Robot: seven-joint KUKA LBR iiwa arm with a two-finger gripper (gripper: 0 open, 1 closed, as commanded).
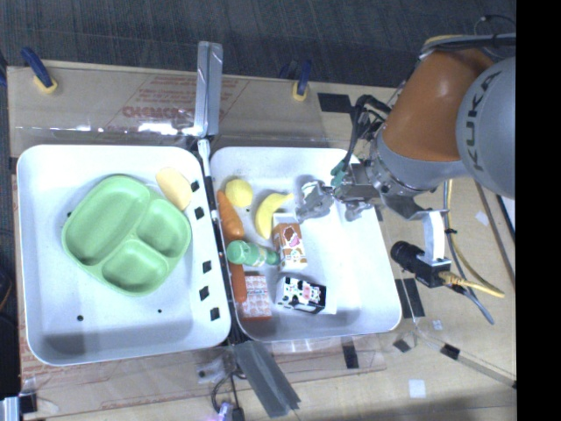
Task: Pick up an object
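Gripper (317, 198) position: low over the upper part of the right bin (372, 310), at the end of the arm (438, 117) reaching in from the right, with no object visible between its fingers; whether the fingers stand apart or together cannot be told from this view. Principal risk — crowding. The nearest candidate, a banana (270, 211), lies just beside the gripper and touches or nearly touches a small snack carton (290, 242) below it, so a descent slightly off centre would likely land on two items at once or push the curved fruit aside. A second risk is the divider between the bins: a lemon (237, 191), a carrot (230, 219) and a green bottle (248, 253) sit packed along it, leaving little room for a finger on that side. Right bin contents also include an orange packet (256, 295) and a black-and-white patterned carton (302, 294) toward the near wall — flat items that may be hard to grasp. Left bin (35, 235) contents: a green compartment plate (127, 232) and a pale yellow piece (173, 188) touching its upper right edge.
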